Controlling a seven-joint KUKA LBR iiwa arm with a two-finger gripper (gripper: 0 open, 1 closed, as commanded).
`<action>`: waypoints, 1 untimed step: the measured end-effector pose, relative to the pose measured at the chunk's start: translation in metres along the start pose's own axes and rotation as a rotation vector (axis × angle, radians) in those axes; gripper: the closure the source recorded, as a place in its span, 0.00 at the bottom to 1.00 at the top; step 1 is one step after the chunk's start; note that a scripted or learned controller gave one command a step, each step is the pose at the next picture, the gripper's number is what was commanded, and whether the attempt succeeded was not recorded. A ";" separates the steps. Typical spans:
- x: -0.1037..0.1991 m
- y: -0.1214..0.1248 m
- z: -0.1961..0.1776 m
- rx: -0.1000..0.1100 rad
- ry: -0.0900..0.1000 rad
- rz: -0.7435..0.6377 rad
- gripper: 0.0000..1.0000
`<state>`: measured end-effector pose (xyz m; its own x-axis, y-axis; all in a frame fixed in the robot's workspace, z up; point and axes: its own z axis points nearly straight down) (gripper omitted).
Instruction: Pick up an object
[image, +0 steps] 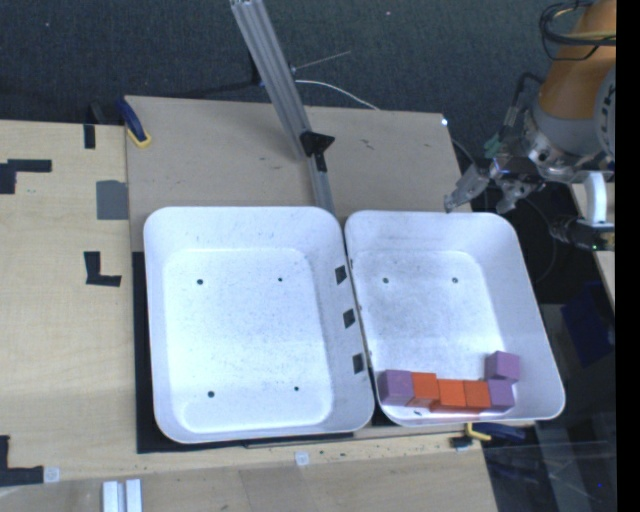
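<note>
Since the gripper (487, 187) is hanging outside the right bin's (535, 300) top right corner, fingers looking spread apart and holding nothing, I'd say the pick isn't even starting yet. The blocks (450, 388) are all sitting along that bin's bottom edge, untouched. Everything's left to do.

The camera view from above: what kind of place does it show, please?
Probably a robotics lab bench set up for grasping trials. Two white bins sit side by side, the left bin and the right bin, coloured blocks lie in the right one, and the arm's pincer hangs above that bin's far edge.
</note>
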<state>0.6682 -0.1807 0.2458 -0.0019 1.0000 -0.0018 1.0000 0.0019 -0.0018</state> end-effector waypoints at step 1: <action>0.055 -0.016 0.096 0.008 0.005 -0.002 0.00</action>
<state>0.6520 -0.1264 0.1496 -0.0035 1.0000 0.0030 0.9999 0.0035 -0.0103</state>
